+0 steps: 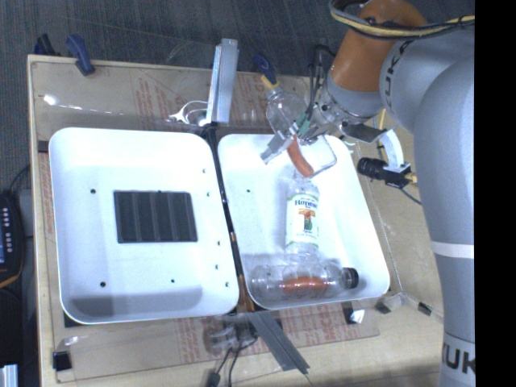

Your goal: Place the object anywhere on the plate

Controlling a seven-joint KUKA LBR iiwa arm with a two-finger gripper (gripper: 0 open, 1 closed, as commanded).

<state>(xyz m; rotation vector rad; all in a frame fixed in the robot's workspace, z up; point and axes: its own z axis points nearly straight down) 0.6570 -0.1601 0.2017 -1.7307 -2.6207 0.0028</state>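
Small orange-red sausage-like object (301, 157) sits at the far end of the right bin (367, 216), right at the gripper (300, 139); looks pinched between translucent fingers but glare blurs it, so cannot tell if they're clamped or apart. Dark slatted plate (156, 216) lies flat mid left bin (72, 160), well apart from the object. To do it well: confirm grip, lift clear of the divider between bins, carry across left, lower over the plate centre, release low. Upright clear bottle (303, 216) just beside the object and a lying bottle (302, 280) at the near wall, so avoid clipping both
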